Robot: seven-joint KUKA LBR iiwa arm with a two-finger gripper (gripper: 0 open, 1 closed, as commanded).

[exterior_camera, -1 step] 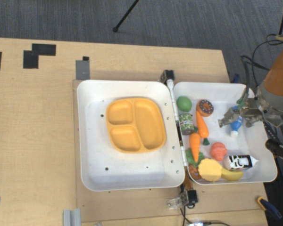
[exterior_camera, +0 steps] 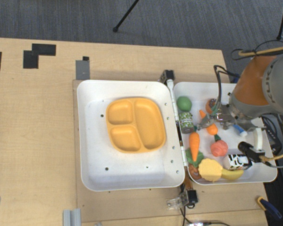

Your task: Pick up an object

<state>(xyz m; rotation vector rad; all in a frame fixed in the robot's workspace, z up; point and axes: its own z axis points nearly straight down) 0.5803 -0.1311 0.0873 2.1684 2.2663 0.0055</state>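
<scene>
Camera view: my gripper [exterior_camera: 212, 119] hangs low over the right bin [exterior_camera: 269, 175], among the toys; whether it is wide or narrow I cannot tell. Just beside it lie a small orange piece [exterior_camera: 212, 129], a carrot [exterior_camera: 194, 145] and a pink ball [exterior_camera: 219, 148]. The left bin [exterior_camera: 92, 140] holds a yellow divided plate [exterior_camera: 134, 124]

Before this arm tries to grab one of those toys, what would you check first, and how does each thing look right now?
1. Toys within reach in the right bin: ok.
2. Gripper above that bin: ok.
3. Nearest target, the small orange piece, unobstructed: ok.
4. Carrot and green ball apart from the gripper: ok.
5. Anything held already: cannot tell.
6. Yellow tray in the left bin, out of the way: ok.
</scene>
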